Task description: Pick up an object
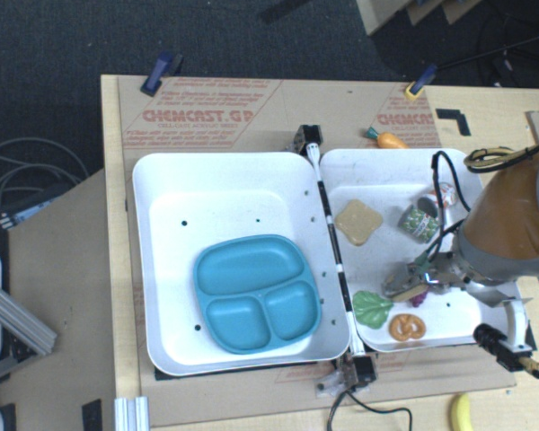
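In the right bin point(377, 171), the tool point(411, 283) is hanging at twelve o'clock from the pretzel point(406, 328), its grip too hard to tell.

In the right bin point(377, 164) you have four loose pieces: a tan bread slice point(357, 222) lying flat near the divider, a green-patterned can point(420, 221) on its side, a green leaf point(372, 308), and a pretzel point(406, 328) by the front wall.
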Controlling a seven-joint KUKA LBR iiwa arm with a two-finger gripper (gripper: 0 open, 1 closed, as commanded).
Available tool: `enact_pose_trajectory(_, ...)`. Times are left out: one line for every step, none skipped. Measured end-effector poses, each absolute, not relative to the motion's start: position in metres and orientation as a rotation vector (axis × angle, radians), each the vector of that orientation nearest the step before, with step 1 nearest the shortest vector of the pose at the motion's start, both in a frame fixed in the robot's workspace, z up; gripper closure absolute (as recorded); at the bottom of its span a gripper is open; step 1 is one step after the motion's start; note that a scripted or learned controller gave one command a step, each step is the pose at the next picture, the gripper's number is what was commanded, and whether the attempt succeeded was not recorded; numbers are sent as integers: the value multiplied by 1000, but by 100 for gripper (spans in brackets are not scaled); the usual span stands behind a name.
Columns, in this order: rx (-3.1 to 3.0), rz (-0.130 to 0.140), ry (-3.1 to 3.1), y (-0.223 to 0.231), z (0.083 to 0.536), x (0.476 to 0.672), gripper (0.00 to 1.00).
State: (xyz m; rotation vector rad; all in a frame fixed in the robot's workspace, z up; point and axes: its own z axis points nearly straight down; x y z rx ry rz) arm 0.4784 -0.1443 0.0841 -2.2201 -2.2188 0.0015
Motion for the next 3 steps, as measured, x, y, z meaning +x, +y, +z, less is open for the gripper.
enact_pose_trajectory(-2220,-1,-2223,-117,84,498,0)
enact_pose_trajectory(-2224,-3,-2223,-117,95,499,100)
enact_pose_trajectory(-2219,-3,-2224,-49,185,520,100)
